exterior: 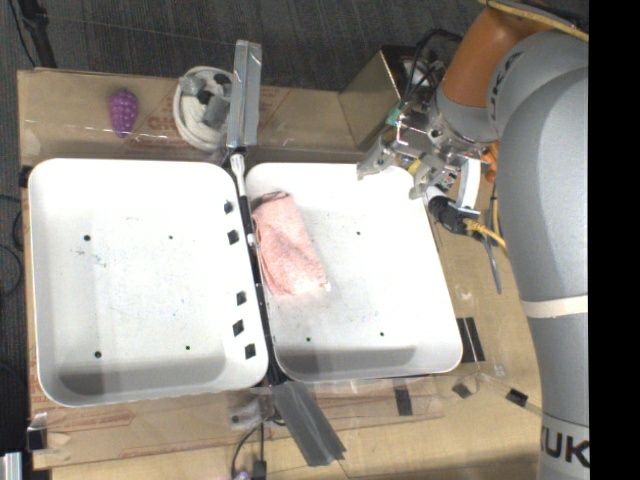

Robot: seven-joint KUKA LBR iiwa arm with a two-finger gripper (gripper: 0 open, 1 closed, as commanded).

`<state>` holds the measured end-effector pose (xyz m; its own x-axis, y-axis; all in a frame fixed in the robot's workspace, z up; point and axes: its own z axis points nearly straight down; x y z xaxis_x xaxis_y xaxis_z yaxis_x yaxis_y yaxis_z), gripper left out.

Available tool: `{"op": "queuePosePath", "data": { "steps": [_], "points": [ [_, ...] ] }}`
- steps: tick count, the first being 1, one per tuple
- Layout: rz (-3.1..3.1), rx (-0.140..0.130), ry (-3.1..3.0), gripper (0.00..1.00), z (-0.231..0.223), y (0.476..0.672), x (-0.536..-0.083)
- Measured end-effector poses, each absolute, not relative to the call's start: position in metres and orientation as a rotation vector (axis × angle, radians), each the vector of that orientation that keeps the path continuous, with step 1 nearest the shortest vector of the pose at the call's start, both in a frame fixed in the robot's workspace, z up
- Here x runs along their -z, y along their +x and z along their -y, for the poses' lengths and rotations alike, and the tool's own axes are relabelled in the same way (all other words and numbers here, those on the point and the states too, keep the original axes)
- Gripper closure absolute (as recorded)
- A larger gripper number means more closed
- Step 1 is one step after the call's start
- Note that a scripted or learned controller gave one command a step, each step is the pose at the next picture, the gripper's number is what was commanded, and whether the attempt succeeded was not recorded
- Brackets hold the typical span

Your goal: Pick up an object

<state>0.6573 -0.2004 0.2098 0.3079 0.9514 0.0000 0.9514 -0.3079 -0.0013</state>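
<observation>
A pink speckled pouch (287, 244) lies in the right bin (400, 308), close to its left wall and slanted from upper left to lower right. The gripper (405, 175) hangs at the bin's far right corner, well to the right of the pouch and apart from it. Nothing is visible between its fingers. The grey arm with its orange band (478, 43) comes in from the upper right.
The left bin (130, 268) sits beside the right one, with a metal divider bar (246, 268) between them. Behind the bins rest a purple grape-like toy (123, 111) and a white coil of cable (203, 106). A brown box (372, 93) stands behind the right bin.
</observation>
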Motion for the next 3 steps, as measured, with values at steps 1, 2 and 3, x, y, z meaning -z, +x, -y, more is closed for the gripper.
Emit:
{"op": "queuePosePath", "data": {
  "steps": [1, 2, 3],
  "points": [
    [1.832, -0.006, -2.546, 0.00, 0.153, 0.625, -0.102],
    [1.993, -0.001, -2.426, 0.00, 0.193, 0.657, -0.145],
    [2.034, -0.005, -2.388, 0.00, 0.186, 0.599, -0.130]
  ]
}}
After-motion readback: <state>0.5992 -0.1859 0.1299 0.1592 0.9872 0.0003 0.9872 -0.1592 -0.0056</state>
